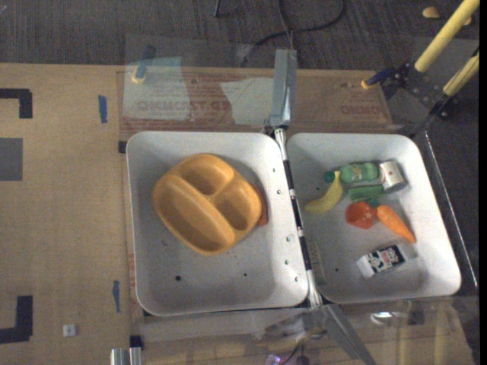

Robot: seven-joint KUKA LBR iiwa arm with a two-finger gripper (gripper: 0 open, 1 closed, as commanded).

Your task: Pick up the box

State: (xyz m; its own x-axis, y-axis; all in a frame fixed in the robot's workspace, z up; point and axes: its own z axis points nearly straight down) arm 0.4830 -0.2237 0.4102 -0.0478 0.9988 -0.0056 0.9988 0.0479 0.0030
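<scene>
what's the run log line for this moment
target: small white carton box | place: right white bin, lying flat | nearby: orange carrot | grasp: not yet

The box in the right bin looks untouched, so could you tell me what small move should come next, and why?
Probably bring the gripper in above the box, which lies flat near the front of the right bin. It sits apart from the carrot and tomato, so a descent from above looks unobstructed.

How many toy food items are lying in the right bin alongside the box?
4: a banana at the left, a green bottle beside it toward the back, a red tomato in the middle, and a carrot to its right. The box lies nearer the front. Something small may be hidden.
</scene>
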